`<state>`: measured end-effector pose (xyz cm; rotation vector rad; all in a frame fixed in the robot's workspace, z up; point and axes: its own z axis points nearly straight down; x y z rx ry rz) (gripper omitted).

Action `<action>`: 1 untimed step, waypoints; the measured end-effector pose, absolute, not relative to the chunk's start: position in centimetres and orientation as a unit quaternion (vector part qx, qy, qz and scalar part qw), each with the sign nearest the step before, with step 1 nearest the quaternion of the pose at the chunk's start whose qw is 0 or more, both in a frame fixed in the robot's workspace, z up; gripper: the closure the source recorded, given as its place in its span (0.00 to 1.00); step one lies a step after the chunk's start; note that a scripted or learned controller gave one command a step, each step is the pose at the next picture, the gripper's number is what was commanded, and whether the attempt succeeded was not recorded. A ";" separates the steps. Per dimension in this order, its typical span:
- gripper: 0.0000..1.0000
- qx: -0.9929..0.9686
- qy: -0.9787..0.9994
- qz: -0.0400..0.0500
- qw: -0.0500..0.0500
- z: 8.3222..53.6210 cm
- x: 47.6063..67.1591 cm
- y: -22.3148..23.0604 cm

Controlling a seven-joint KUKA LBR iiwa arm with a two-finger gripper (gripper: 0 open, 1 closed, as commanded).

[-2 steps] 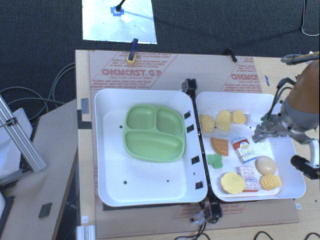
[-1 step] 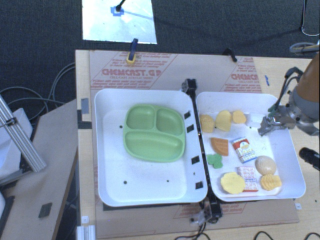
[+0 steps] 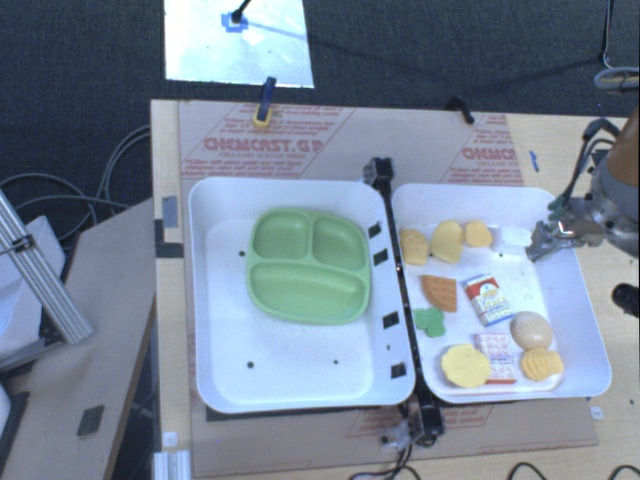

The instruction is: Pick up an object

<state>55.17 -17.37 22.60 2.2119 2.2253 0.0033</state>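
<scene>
The step in hand looks like the approach: the claw (image 3: 552, 234) hangs over the right bin (image 3: 585, 303) near its far right rim, and nothing shows between its tips, though whether it is spread or closed I cannot tell, since the metal parts blur together at this slant. The things to choose from all lie in that bin: three pale yellow pieces (image 3: 445, 240) in a row along the far side, an orange wedge (image 3: 439, 291), a red and white packet (image 3: 487, 299), a small green piece (image 3: 430, 321), a beige egg-like lump (image 3: 531, 329) and a round yellow piece (image 3: 465, 365). The left bin (image 3: 225, 368) holds a green divided plate (image 3: 308, 266). The next move, I judge, calls for swinging inward over one item and descending squarely (the crowding near the front leaves little room). Most of the arm is cut off at the right edge.
</scene>
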 end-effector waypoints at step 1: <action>1.00 0.704 0.710 0.000 0.000 22.4 55.6 -12.9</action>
